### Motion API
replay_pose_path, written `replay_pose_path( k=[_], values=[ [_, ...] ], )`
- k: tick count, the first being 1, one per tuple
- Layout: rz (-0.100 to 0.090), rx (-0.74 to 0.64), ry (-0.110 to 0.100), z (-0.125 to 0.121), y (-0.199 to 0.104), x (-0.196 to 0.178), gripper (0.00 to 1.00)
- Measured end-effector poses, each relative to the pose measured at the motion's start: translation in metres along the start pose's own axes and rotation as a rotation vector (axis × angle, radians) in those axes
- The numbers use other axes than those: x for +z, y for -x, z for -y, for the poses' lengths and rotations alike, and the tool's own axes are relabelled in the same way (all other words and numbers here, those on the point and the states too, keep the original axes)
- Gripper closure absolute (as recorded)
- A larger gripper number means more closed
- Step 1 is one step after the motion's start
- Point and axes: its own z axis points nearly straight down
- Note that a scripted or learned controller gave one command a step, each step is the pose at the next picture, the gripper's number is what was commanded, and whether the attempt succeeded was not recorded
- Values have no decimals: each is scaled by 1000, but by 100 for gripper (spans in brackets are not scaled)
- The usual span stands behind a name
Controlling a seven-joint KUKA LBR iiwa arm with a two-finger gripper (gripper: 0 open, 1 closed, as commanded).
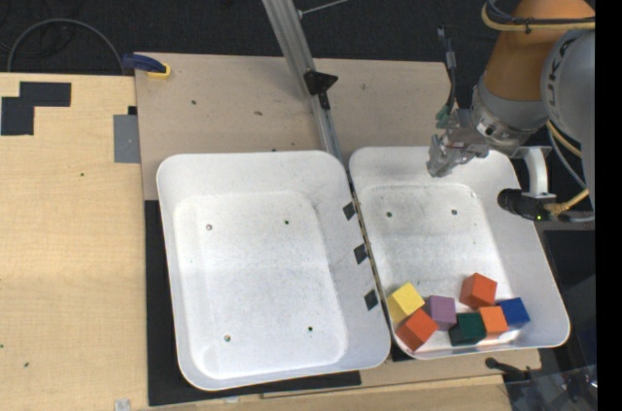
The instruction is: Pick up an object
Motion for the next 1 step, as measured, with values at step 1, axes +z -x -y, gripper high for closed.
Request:
replay_pose_path(
  k=[1],
  values=[
    [-5,-8,3,14,-131,-64,100]
  ],
)
